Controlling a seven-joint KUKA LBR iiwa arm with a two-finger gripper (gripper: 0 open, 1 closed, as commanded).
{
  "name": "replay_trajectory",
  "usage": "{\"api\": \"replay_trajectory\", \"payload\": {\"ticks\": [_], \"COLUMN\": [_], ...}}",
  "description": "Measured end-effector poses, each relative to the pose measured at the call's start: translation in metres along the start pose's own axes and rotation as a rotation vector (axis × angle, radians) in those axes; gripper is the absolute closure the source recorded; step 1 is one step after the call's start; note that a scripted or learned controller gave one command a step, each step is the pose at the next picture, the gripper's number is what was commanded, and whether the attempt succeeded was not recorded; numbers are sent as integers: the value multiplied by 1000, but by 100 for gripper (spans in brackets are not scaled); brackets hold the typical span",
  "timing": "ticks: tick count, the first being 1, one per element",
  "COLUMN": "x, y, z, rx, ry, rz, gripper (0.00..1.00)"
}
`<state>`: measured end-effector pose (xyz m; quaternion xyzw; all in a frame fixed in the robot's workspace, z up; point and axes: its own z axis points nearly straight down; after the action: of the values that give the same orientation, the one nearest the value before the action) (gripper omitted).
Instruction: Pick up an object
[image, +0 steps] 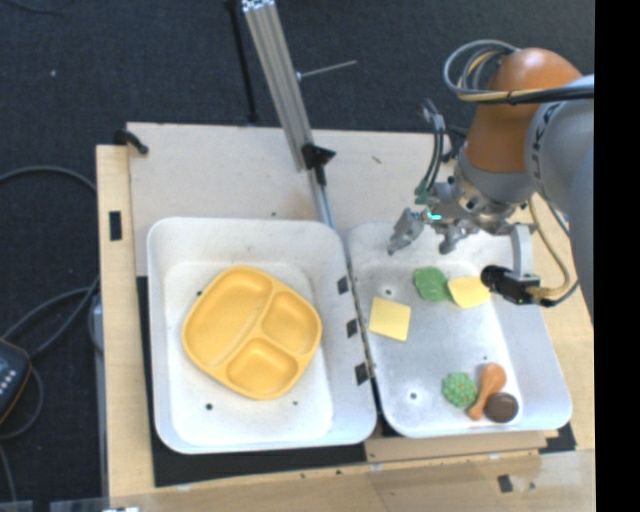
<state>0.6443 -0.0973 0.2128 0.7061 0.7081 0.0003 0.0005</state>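
My gripper (428, 234) hangs over the far edge of the right bin (530, 395), fingers spread open with nothing between them. Just in front of it lie a green leafy piece (431, 283) and a yellow block (468, 291). A flat yellow square (390, 319) rests nearer the bin's left side. At the near right corner sit a green broccoli-like piece (459, 388) and a brown drumstick (491, 391).
The left bin (170, 260) holds a yellow divided plate (251, 331). A slanted metal pole (285, 95) rises behind the bins. A black part (505, 284) of the arm's fittings hangs over the right bin's right edge.
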Motion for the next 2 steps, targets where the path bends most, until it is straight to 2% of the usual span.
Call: {"api": "replay_trajectory", "payload": {"ticks": [1, 2], "x": [-2, -2], "y": [1, 4], "z": [42, 104], "rx": [4, 7], "ry": [-1, -1], "rz": [3, 3], "gripper": [0, 0]}}
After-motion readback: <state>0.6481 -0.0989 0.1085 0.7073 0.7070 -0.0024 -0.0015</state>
